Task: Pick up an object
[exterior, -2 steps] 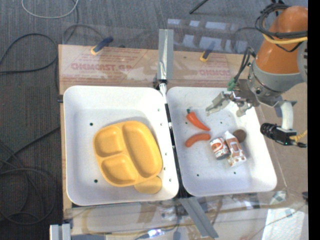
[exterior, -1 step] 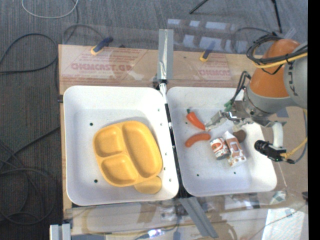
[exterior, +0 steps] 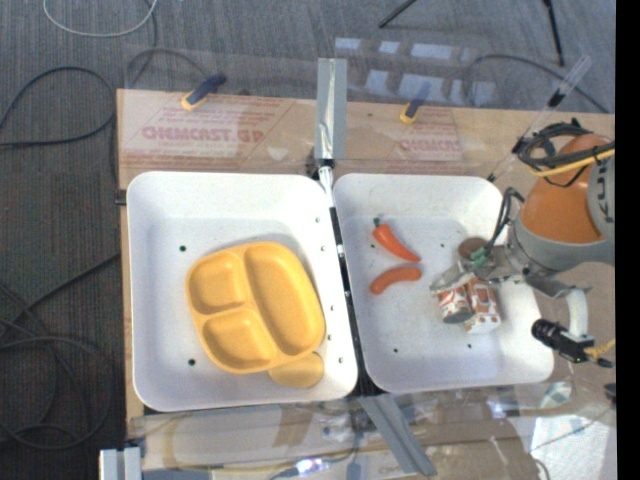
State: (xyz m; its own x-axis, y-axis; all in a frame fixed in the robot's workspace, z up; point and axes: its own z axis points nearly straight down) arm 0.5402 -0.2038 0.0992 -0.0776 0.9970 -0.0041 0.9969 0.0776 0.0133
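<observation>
From the overhead camera, the arm [exterior: 570,208] reached in over the right edge of the right bin [exterior: 440,368], its orange band bright above the wrist. The gripper [exterior: 487,260] hung low near that bin's right wall, right at the top of a crumpled red-and-white packet [exterior: 468,301]. Whether it touched the packet could not be told, and whether the claw was apart or together could not be told either; the wrist body hid it.

Two more things lay in the right bin, left of centre: an orange carrot-shaped piece with a green tip [exterior: 391,238], and just below it an orange sausage-shaped piece [exterior: 396,278]. Both sat well apart from the packet.

Over in the left bin [exterior: 150,268], a yellow divided plate [exterior: 257,305] sat tilted across the middle, three compartments up. A yellow rounded piece [exterior: 297,371] peeked out from under its lower right edge, near the bin's bottom wall.
</observation>
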